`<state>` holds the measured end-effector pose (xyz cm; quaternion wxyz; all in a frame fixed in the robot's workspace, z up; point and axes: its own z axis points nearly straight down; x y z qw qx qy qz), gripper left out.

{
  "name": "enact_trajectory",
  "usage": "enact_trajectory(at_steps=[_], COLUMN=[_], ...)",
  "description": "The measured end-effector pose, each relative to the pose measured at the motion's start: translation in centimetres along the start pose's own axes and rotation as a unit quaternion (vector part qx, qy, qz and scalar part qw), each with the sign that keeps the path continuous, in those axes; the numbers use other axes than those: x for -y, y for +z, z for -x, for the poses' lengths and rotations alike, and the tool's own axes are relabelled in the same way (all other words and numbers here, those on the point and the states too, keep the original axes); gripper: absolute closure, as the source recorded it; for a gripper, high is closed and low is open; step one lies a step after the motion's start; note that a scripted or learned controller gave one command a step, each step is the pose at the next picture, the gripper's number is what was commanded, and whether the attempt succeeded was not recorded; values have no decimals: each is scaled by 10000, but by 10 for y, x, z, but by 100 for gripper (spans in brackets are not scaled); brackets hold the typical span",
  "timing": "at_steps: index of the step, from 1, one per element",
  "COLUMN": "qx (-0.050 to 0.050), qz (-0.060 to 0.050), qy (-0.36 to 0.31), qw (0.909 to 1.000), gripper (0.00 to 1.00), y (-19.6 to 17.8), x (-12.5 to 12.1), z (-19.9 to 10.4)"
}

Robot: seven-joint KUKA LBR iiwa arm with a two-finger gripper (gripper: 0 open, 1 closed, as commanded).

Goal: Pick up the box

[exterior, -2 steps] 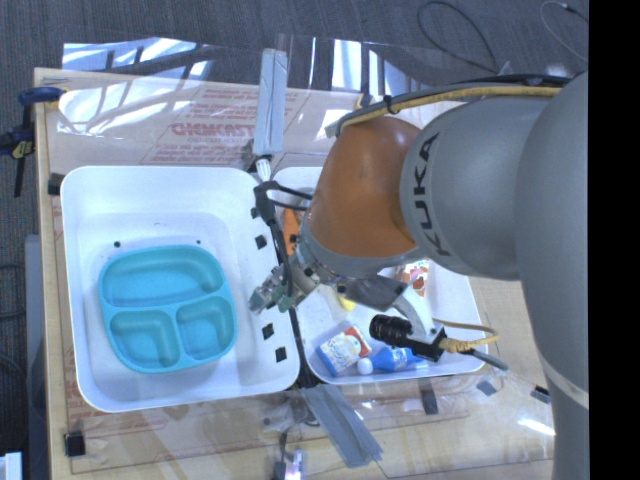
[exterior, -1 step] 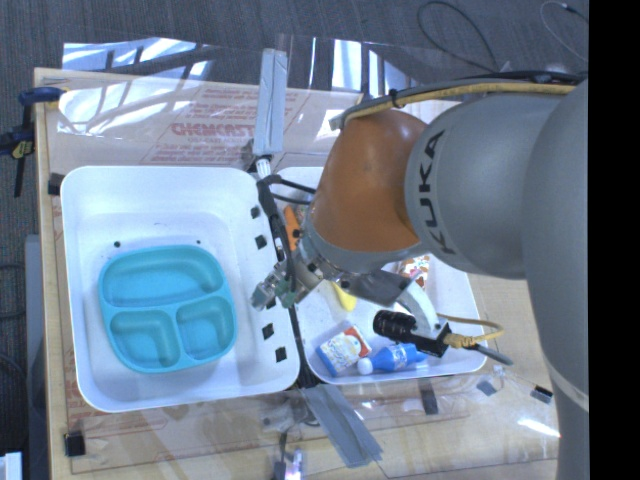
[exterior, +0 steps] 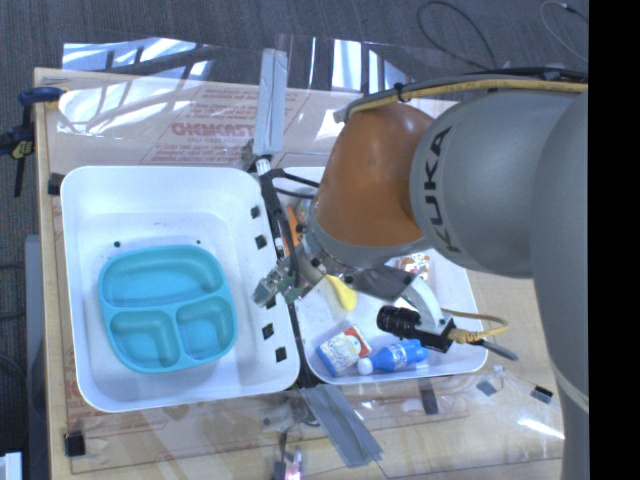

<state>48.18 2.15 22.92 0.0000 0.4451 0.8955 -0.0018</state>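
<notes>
Since the arm's orange-banded wrist hangs low over the right bin (exterior: 468,364), we take the blue bottle (exterior: 404,356) lying near that bin's front wall as our landmark. The box (exterior: 343,351) lies just beside the bottle's cap end, on the side facing the other bin, close enough that the two may touch. It is a small printed carton, white with red and blue, lying flat and a little askew.

The gripper (exterior: 279,286) sits up and away from the bottle, beyond the box, over the divide between the bins. We cannot tell whether it is open or closed; nothing is seen held.

Handling, our judgement: light, thin card walls, likely to dent under a hard squeeze; glossy print may slip. Best hold is across the narrow width at mid-length, jaws on the two long sides. The side nearest the bottle leaves little room, so a jaw there could nudge the bottle or tip the box.
</notes>
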Motion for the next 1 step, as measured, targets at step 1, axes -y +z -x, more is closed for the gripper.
enact_trajectory(at_steps=[1], qx=[-21], qz=[-11], qy=[1767], qw=[9843], gripper=[100], y=[39], x=[-28], z=[1])
